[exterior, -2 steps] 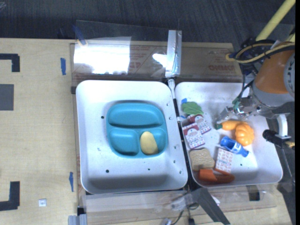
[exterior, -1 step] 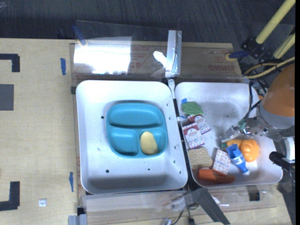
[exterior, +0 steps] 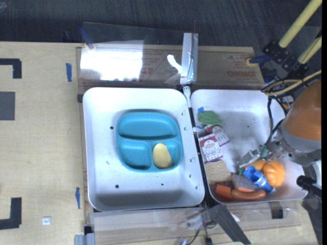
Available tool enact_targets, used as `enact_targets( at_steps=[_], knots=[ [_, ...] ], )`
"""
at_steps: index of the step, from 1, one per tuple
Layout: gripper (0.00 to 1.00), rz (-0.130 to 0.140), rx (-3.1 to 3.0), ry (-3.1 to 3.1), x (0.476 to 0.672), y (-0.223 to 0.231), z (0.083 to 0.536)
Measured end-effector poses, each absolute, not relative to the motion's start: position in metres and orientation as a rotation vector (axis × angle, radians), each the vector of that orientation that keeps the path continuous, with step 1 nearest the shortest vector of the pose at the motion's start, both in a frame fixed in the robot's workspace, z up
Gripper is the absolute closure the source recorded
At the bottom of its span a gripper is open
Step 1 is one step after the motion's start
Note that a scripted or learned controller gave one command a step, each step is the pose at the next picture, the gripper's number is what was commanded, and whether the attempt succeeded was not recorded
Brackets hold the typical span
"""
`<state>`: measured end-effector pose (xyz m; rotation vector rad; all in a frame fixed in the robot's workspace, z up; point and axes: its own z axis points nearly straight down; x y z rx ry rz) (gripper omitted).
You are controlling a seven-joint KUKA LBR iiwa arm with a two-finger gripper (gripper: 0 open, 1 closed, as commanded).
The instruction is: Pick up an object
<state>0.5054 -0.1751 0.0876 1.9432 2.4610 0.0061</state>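
The right bin (exterior: 240, 103) holds a heap of small things. An orange pumpkin-like toy (exterior: 274, 171) lies next to a blue bottle-shaped piece (exterior: 257, 178), with a red sausage (exterior: 240, 193) along the front wall. A green item (exterior: 209, 118) and red-and-white packets (exterior: 211, 143) lie near the left wall, above a slice of toast (exterior: 216, 169). My gripper (exterior: 257, 156) reaches in from the right under the orange band and hangs low just above the pumpkin toy and the blue piece. Nothing shows clearly between its tips.
The left bin (exterior: 97, 152) carries a blue divided plate (exterior: 148, 126) with a yellow egg-shaped object (exterior: 162, 155) in its lower right compartment. Cables and a yellow stand (exterior: 301, 19) sit behind the right bin. A clear sheet (exterior: 133, 60) stands at the back.
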Motion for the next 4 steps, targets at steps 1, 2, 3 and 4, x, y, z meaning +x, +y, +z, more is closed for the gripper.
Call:
enact_targets(
  at_steps=[1, 2, 3, 4],
  knots=[
    [1.0, 0.011, 1.942, 2.453, 0.508, -0.176, 0.099],
    [0.0, 0.011, 1.941, 2.451, 0.508, -0.176, 0.099],
    [1.0, 0.014, 1.941, 2.45, 0.509, -0.176, 0.11],
    [1.0, 0.009, 2.012, 2.403, 0.583, -0.127, 0.088]
  ],
)
